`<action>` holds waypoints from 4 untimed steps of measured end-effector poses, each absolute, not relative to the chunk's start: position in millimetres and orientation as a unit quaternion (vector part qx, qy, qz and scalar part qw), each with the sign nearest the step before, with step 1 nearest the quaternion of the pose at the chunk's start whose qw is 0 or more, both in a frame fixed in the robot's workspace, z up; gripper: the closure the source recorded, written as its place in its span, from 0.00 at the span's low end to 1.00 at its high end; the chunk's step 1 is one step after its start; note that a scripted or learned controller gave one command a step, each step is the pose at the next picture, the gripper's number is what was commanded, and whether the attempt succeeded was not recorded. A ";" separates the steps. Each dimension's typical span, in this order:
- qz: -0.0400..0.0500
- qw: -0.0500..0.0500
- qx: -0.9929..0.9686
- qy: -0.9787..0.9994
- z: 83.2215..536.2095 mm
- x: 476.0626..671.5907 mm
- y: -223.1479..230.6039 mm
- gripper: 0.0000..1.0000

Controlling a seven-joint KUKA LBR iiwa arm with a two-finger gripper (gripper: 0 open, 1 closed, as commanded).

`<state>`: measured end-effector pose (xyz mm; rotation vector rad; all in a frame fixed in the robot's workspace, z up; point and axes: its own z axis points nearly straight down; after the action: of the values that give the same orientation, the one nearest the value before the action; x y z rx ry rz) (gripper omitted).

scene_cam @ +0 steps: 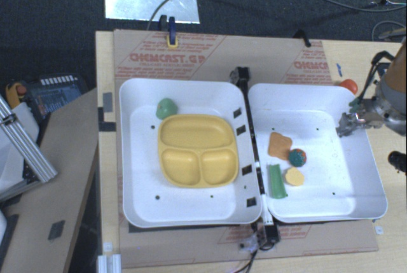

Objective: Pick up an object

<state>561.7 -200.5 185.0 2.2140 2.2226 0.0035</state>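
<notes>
1. Two shallow white bins side by side on a bench: left bin [137, 202] and right bin [362, 202], meeting along a dark centre divider.
2. In the left bin, a yellow three-compartment tray [196, 151] near the middle, leaving bare white floor along the left wall and the near edge.
3. Touching or just beside the tray's far-left corner, a small green round piece [166, 107], toward the far-left corner of that bin.
4. In the right bin, four small things clustered toward its left edge: an orange flat piece [279, 145], a teal and red ball [297, 156] just beside it, a yellow round piece [294, 177] nearer the front edge, and a green stick [276, 181] lying along the divider side.
5. Right half of the right bin's floor open, from the cluster out to the right wall.
6. Gripper [345, 125] above the right bin near its right edge, well apart from the cluster; nothing visible between the fingers, open or closed impossible to tell.
7. Beyond the right bin's far-right corner, an orange-red round object [348, 84] on the bench.
</notes>
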 end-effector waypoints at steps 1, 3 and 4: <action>0.001 0.003 0.706 0.709 234.5 563.2 -200.9 1.00; 0.001 0.000 0.704 0.710 236.9 568.7 -88.5 1.00; 0.001 0.001 0.704 0.710 244.4 579.8 -38.0 1.00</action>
<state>579.8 -38.0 244.4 2.2106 2.2306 0.0039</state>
